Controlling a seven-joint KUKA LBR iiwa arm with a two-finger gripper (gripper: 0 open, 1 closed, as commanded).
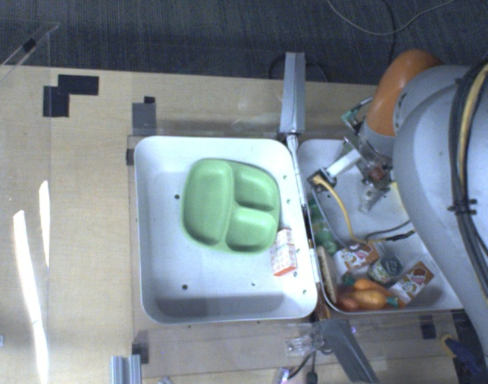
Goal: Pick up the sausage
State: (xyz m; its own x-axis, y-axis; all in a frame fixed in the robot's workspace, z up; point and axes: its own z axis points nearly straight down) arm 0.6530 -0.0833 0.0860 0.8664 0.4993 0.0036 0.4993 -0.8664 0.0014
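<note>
Claw over the right bin, grip state impossible to tell (fingers blurred). Sausage low in that bin's near corner, among small packets. Green tray in the left bin.

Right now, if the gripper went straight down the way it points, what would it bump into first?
The gripper hangs over the right bin, above a bare patch of floor. Going straight down, it would probably meet that floor first. The food pile lies nearer the front. Depth is hard to judge.
</note>
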